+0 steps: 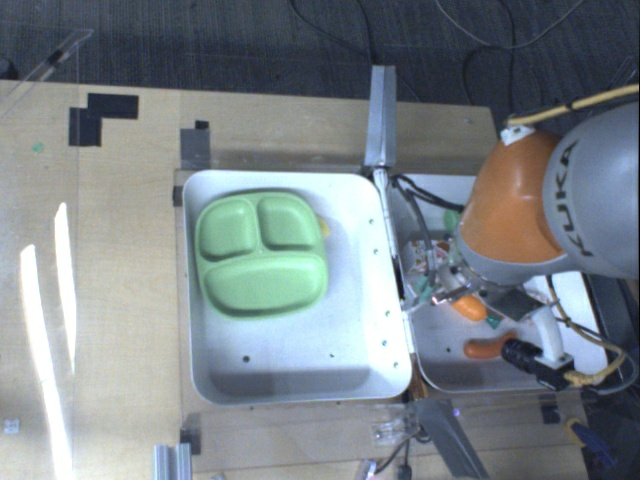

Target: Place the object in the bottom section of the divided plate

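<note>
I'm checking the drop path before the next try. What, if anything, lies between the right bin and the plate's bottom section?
Only the raised rims where the two bins meet. Past them the left bin's floor is bare up to the green divided plate, and its bottom section holds nothing visible.

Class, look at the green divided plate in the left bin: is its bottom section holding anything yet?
Empty. The green divided plate lies flat in the left bin, and its wide bottom section shows only bare green.
</note>
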{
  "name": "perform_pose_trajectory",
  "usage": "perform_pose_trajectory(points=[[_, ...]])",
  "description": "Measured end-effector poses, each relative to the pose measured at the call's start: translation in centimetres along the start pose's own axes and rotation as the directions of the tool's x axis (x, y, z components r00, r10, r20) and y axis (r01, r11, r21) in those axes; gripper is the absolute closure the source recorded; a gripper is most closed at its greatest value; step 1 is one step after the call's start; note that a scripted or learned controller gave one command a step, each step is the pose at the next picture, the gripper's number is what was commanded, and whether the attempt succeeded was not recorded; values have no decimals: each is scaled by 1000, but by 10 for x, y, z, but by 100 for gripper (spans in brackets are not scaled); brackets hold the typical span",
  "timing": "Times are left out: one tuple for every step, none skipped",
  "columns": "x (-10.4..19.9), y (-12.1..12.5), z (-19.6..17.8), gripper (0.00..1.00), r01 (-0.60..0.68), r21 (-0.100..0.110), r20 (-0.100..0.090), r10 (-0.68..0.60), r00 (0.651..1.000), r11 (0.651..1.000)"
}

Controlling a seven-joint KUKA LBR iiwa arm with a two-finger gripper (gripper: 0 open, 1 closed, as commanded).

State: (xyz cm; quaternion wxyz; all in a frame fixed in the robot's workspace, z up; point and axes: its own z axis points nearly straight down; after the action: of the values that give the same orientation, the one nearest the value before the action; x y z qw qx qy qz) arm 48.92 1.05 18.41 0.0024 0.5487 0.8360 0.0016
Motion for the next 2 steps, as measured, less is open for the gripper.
perform_pose_trajectory(points=[[2, 1, 1, 100, 102, 1, -1, -102, 995, 995], [32, 13, 1, 100, 58, 1, -1, -58, 998, 998]])
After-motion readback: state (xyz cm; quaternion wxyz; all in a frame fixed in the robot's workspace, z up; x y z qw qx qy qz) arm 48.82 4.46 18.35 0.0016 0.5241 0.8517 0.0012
